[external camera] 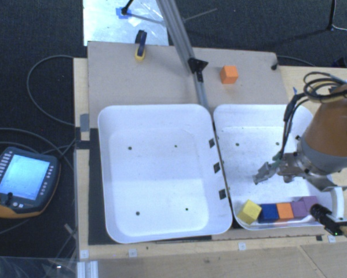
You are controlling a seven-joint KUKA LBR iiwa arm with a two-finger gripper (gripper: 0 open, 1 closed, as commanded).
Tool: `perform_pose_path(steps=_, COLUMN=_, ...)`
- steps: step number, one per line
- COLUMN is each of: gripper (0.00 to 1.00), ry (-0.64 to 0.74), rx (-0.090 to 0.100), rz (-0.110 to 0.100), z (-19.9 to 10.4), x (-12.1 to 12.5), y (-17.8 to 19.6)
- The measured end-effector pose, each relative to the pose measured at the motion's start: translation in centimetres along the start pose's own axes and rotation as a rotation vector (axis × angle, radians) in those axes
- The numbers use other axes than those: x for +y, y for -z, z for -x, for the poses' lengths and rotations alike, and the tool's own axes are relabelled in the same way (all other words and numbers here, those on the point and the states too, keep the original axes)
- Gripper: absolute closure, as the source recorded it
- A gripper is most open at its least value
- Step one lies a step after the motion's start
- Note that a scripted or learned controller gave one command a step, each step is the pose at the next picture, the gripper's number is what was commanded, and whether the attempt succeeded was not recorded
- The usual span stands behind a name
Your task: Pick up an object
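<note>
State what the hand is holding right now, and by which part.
Nothing visible: the hand hangs over the right bin, apart from the yellow, blue, orange and purple blocks.

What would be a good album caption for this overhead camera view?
Robot arm's gripper above the right bin, near a row of yellow, blue, orange and purple blocks.

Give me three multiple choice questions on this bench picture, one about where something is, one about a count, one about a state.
1. Where do the blocks in the right bin lie?
A. far wall
B. near wall
C. middle

2. How many blocks lie in that row?
A. two
B. four
C. six

3. The orange cube behind the bins is
A. on the board, apart from the bins
B. in the left bin
C. stacked on a block

Answers: 1 B, the row hugs the near rim. 2 B, yellow block, blue, orange, purple. 3 A, it sits alone on the board.
</note>
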State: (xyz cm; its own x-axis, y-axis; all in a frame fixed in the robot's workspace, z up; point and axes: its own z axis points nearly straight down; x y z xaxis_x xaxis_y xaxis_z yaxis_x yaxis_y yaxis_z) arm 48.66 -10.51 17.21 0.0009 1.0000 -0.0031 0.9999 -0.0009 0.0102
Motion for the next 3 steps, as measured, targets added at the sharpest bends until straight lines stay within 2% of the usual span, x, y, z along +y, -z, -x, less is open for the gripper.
perform_pose_path(steps=1, gripper=0.00, ry=0.007, rx=0.002, rz=-0.006, z=-0.6, x=1.4, y=1.9)
perform_pose_path(steps=2, gripper=0.00, ry=0.011, rx=0.004, rz=0.001, z=-4.1, x=0.1, y=10.8)
perform_pose_path(steps=3, gripper=0.00, ry=0.006, rx=0.003, rz=-0.007, z=-3.9, x=0.0, y=10.4)
